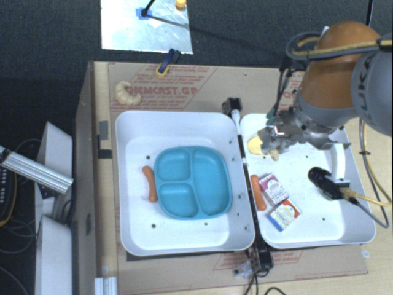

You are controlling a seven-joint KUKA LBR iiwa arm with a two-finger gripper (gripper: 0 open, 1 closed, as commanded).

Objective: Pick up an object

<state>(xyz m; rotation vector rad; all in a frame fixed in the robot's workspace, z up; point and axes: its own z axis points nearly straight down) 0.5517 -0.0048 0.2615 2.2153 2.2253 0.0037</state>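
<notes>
Yellow object [254, 145] lying in right bin [319, 217], right of blue plate [191, 182]. Gripper [272, 145] hanging just beside it, farther from plate; open or clenched, cannot tell. Nothing appearing lifted; grasping and raising likely remaining.

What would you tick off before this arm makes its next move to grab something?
1. Gripper above the right bin: ok.
2. Target within reach; the yellow object lies right beside the gripper: ok.
3. Nothing already held: cannot tell.
4. Yellow object clear of the sausage and the nearest packet: ok.
5. Enough room between the yellow object and the bin's wall: cannot tell.
</notes>
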